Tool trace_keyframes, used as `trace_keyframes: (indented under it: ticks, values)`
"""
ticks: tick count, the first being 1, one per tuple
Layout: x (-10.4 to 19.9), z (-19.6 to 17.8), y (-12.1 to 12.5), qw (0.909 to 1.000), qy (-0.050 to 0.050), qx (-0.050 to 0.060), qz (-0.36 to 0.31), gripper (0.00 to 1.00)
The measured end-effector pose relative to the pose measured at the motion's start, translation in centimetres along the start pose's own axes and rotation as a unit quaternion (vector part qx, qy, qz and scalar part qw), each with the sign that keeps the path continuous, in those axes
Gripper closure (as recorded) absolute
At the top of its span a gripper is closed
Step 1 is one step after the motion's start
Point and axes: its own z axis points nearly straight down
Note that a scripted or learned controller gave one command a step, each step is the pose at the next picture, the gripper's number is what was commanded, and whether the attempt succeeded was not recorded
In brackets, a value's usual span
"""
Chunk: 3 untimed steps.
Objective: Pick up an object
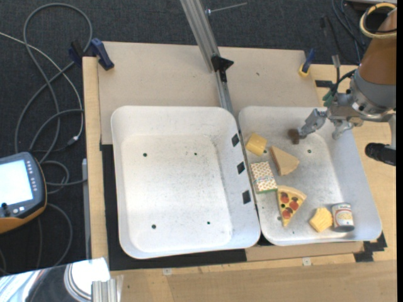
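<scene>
Left bin [126,131] floor open throughout. Right bin [362,181]: pizza slice [289,203], cheese wedge [284,161], patterned block [263,175], can [343,216] crowd centre and lower edge; upper right floor open.

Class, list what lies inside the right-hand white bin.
The right bin holds a yellow round piece, a tan wedge, a patterned card, a pizza slice, a yellow block, and a small can. Whatever lies under them is covered.
</scene>
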Motion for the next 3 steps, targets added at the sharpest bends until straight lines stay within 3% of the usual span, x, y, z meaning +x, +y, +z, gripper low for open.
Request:
trace_keyframes:
  ticks: [2, 3]
  values:
    - [1.3, 9.8, -1.0, 1.0, 0.001, 0.001, 0.0, 0.0]
    - [1.2, 8.3, -0.7, 1.0, -0.001, -0.004, 0.0, 1.0]
